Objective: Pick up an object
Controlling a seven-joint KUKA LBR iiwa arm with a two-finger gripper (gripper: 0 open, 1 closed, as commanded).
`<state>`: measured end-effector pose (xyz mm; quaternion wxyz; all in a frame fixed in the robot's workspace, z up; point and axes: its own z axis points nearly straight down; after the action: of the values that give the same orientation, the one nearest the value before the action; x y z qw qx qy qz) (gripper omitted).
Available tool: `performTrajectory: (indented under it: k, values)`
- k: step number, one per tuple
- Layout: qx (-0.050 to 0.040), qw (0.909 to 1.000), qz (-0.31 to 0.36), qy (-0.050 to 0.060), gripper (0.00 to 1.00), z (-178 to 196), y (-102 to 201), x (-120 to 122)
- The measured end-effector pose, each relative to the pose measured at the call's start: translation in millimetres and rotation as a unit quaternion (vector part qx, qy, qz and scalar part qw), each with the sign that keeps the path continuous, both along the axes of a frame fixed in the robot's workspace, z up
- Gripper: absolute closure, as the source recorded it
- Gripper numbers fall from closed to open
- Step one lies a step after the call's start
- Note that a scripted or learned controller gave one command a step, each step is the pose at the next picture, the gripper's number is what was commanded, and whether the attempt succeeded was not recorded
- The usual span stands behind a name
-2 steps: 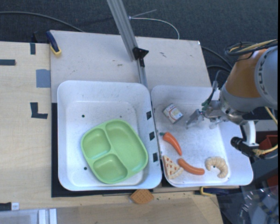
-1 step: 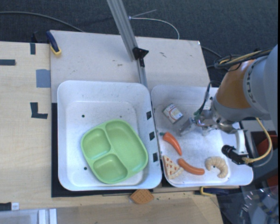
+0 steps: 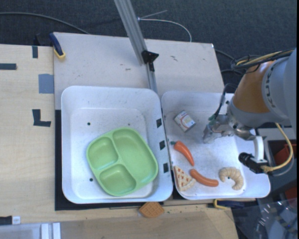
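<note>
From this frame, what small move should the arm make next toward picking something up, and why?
Probably a short move toward the small box, then down onto it. The hand sits in the right bin over bare floor with nothing under it, and the box is the nearest thing, lying apart from the chili, sausage and croissant. That spacing should leave room to close on it.

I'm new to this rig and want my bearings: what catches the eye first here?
The green divided plate lying in the left bin, then the grey-and-orange arm with its gripper over the right bin. Toy foods cluster there: carrot, sausage, croissant.
</note>
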<state>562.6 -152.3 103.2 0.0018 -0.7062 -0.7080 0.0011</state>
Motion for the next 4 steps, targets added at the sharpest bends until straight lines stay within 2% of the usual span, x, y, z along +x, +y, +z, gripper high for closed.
performTrajectory:
  k: [1,3,4]
  values:
    - [-0.0008,1.0000,-0.001,-0.003,1.00,42,0,1]
    - [-0.0014,1.0000,0.000,-0.004,1.00,149,-9,4]
    - [0.0000,1.0000,0.002,-0.002,1.00,151,39,10]
